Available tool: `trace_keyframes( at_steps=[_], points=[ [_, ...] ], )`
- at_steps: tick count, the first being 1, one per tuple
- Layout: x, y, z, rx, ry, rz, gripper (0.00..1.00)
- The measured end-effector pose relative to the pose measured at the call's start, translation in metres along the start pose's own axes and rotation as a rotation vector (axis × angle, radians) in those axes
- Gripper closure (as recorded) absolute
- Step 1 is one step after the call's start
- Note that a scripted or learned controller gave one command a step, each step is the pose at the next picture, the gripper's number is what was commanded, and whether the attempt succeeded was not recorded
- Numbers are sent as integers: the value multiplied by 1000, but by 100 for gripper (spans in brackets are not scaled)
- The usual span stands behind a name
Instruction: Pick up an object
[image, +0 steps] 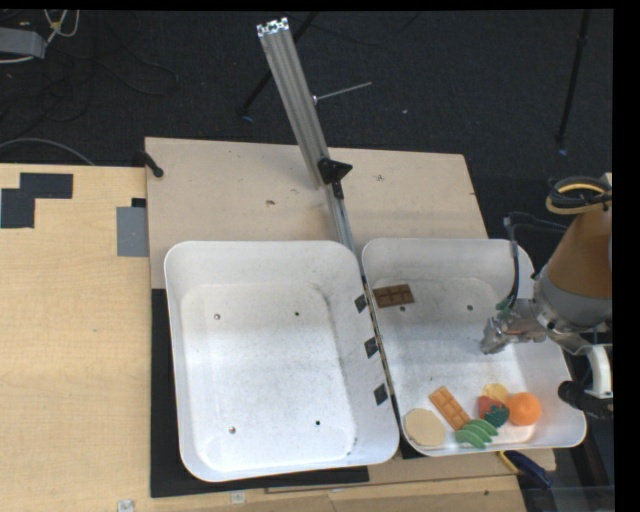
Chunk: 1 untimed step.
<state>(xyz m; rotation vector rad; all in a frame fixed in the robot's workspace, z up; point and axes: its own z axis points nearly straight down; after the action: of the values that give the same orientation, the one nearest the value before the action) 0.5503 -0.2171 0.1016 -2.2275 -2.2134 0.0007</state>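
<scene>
Two shallow white bins sit side by side on a tan board. The left bin has nothing but a few small dark specks on its floor. In the right bin a brown chocolate bar lies near the far left wall. A cluster sits at the near edge: a pale round biscuit, an orange wafer, a green piece, a red piece, a yellow piece and an orange ball. The gripper hangs over the right side of the right bin, above the cluster and apart from it. A metal rail slants up behind the bins
</scene>
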Motion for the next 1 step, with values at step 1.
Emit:
trace_keyframes(
  at_steps=[1],
  points=[
    [0, 9, -59, -5, -2, -7, 100]
  ],
)
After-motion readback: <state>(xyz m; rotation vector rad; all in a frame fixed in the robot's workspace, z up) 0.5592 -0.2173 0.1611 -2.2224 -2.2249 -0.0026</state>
